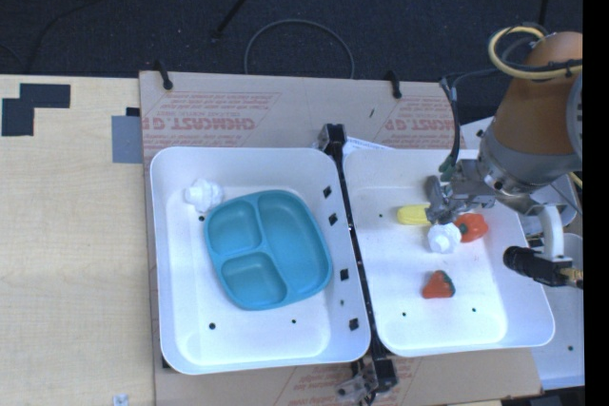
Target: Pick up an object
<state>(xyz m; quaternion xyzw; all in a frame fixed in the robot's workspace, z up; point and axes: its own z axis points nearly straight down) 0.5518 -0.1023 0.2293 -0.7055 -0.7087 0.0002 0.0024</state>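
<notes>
Hand (441, 204) low in right bin (476, 323), finger state unclear, amid yellow piece (412, 215), white piece (442, 239), orange piece (471, 226); all look light, rigid, slippery—pinch across the narrow waist.

Both bins are white: the left bin (181, 319) and the right bin (485, 323). The left bin contains a turquoise-blue divided plate (266, 247) and a small white object (202, 195). The right bin contains a yellow piece (412, 215), a white piece (441, 239), an orange-red piece (472, 226) and a red piece with a green end (438, 284). The arm (542, 109) is orange-brown above grey. The cardboard sheet (257, 114) is tan with red lettering. The bench (67, 252) is pale wood-coloured with black and grey patches.
</notes>
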